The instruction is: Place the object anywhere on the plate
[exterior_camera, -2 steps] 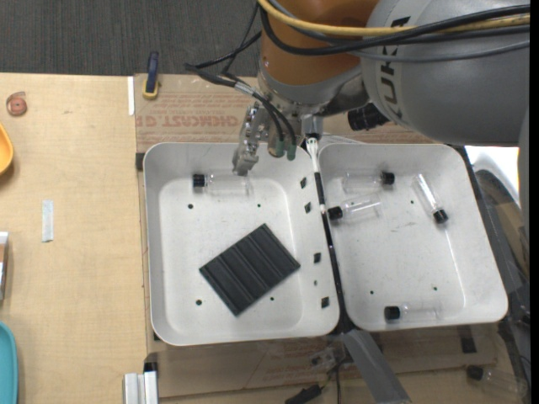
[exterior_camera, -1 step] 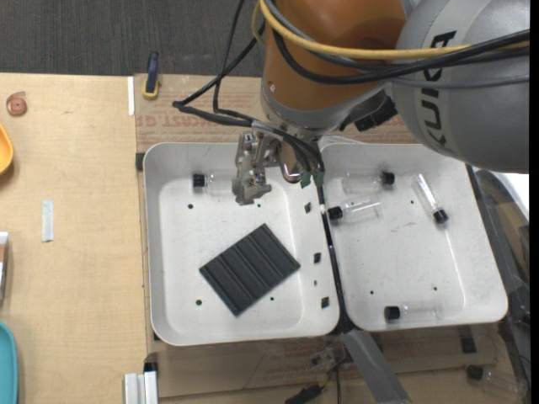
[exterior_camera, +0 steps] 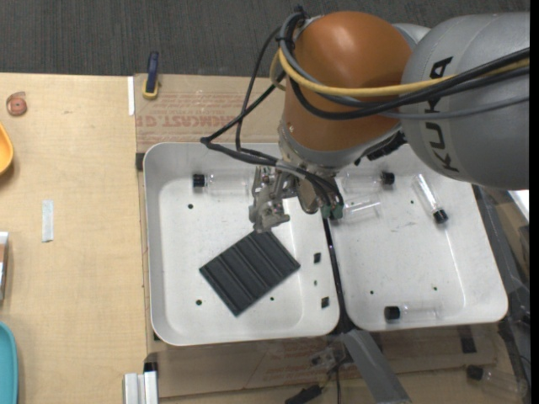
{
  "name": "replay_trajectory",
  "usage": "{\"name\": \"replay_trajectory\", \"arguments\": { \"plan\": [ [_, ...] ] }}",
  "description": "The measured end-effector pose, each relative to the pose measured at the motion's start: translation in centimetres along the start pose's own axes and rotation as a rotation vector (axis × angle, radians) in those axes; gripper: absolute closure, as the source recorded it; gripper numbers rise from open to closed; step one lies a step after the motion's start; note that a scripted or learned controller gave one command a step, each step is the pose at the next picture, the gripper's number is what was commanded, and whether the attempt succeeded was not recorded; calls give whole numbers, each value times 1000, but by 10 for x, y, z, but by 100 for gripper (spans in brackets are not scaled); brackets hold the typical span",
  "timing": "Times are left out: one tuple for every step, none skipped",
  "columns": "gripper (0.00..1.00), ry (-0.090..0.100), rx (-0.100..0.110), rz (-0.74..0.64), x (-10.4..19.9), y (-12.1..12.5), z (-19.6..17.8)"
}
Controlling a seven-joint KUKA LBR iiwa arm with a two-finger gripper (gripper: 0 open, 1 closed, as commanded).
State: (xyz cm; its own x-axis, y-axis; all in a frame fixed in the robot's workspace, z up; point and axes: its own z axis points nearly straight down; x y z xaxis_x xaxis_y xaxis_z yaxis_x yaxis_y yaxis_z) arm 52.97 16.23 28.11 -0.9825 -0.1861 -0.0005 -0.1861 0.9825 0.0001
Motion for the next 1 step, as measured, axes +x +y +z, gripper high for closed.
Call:
{"name": "replay_trajectory", "arguments": {
  "plan": [
    [100, -2, 0, -107, 11, -56, -15]
  ]
}}
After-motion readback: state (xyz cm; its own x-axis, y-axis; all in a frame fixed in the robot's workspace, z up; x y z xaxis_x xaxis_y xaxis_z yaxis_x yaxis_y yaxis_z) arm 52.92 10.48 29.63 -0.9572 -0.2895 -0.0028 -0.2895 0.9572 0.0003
